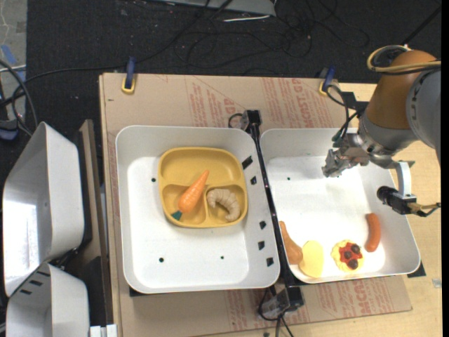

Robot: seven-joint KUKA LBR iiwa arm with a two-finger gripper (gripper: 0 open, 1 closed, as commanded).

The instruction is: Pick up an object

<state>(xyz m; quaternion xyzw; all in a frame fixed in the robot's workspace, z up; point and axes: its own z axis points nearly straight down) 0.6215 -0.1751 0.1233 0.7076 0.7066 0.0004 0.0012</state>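
Cardboard covers your bench, black floor and cables behind it. Your gripper hangs over the right bin, grip state impossible to tell. Near that bin's front edge lie the sausage, pizza slice and yellow piece

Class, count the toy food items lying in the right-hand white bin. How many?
4, all along its near edge: an orange drumstick-like piece at the left, a yellow piece, a small pizza, and a sausage at the right.
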